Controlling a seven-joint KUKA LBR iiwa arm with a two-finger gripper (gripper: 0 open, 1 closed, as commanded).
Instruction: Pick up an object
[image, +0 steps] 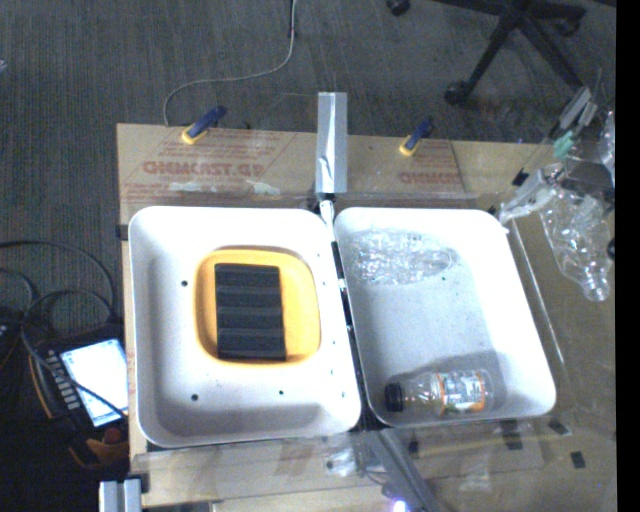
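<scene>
**Gripper off far-right corner, three candidates in bins**

Gripper (572, 182) sits at the scene's right edge, just beyond the far-right corner of the right bin (520, 300), outside both bins. Its outline is muddled w/ crinkly clear plastic (585, 240) hanging beside it. Grasp state: can't tell, too small and cluttered to say whether it's released, clenched or carrying anything.

Candidates:
- Bottle (440, 392): lies on its side in the right bin, against the near wall, toward the near-right corner. Long axis runs left-right, dark cap end at left, label approx mid-body. From the gripper it lies nearer and to the left. It's the closest rigid item, so prob. the easiest target; a grasp would need to close across the near-far width.
- Clear crumpled wrap (400, 257): far part of the right bin, left of the gripper, well apart from the bottle. Edges are hard to read against the white floor.
- Yellow block w/ black ridged top (258, 306): centre of the left bin (160, 250), farthest away, across the divider betw. the bins.

Hard to make out: the arm is cut off at the right edge; bottle contents are unclear through glare.
</scene>
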